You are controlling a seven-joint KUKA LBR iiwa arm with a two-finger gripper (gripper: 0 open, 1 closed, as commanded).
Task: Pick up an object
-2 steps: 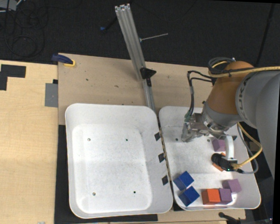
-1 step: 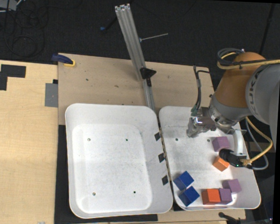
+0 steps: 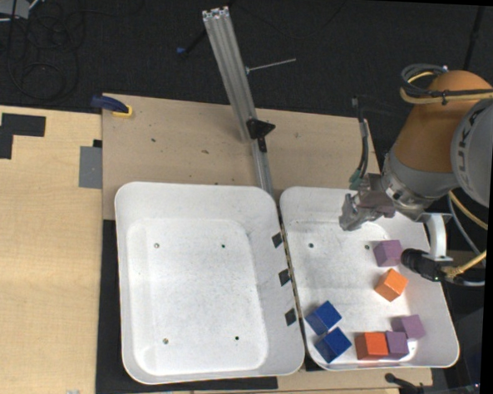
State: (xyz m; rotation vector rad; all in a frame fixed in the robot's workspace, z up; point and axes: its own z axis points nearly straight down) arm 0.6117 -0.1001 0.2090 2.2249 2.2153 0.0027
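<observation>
The left bin (image 3: 195,289) sits bare beside the right bin (image 3: 327,239), whose near end holds two blue blocks (image 3: 325,316) with an orange-red block (image 3: 375,345) and purple blocks (image 3: 408,327) just right of them. Further up that bin, toward its right wall, an orange block (image 3: 391,284) lies just below a purple block (image 3: 387,252). The gripper (image 3: 354,213) hangs over the bin's far end, up-left of that purple block, with nothing in it; I cannot tell how its jaws stand.
</observation>
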